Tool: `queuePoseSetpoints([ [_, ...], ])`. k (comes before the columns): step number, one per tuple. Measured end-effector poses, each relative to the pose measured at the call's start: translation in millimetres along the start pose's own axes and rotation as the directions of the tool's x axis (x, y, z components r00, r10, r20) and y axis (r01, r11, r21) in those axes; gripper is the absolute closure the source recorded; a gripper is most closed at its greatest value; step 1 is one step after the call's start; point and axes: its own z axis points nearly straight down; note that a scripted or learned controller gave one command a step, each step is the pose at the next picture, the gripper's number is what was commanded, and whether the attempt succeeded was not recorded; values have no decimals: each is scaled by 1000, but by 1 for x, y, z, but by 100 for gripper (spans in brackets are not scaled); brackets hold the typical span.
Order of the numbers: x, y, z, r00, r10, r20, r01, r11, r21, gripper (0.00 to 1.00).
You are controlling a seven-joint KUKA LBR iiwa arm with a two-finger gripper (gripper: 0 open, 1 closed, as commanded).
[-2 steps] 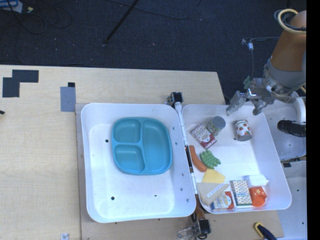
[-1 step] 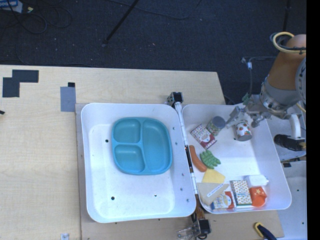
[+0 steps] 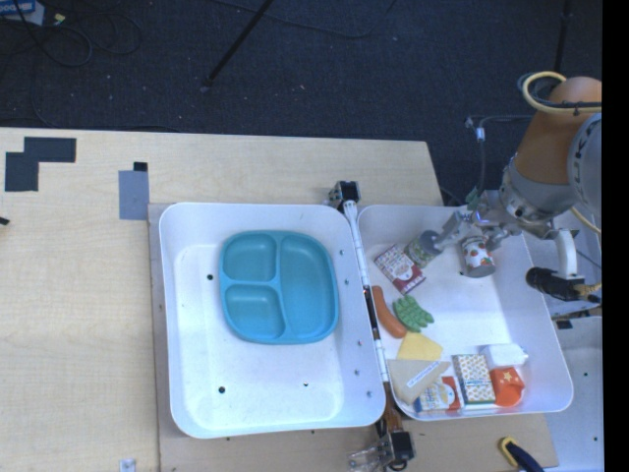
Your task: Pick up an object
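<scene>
At about two o'clock in the right-hand shallow white bin (image 3: 550, 362), the claw (image 3: 439, 238) was seen beside a small red-and-white printed packet (image 3: 399, 266), its grip state undeterminable, so the packet might be nudged aside rather than caught.

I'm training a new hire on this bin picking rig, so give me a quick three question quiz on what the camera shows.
1. True or false: the blue divided plate lies in the left bin.
2. Which lies nearest the pincer? A) the yellow wedge B) the orange piece C) the small red and white packet
3. Fill in: the green toy lies beside an orange ____.

Key: 1 true; 2 C; 3 sausage.
</scene>
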Motion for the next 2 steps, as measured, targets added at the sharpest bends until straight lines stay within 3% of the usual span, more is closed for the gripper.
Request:
queuePoseSetpoints([
  [1, -19, -31, -63, 1000, 0, -4, 0, 1000, 18, 0],
  [2, -8, -8, 40, 1000, 0, -5, 0, 1000, 18, 0],
])
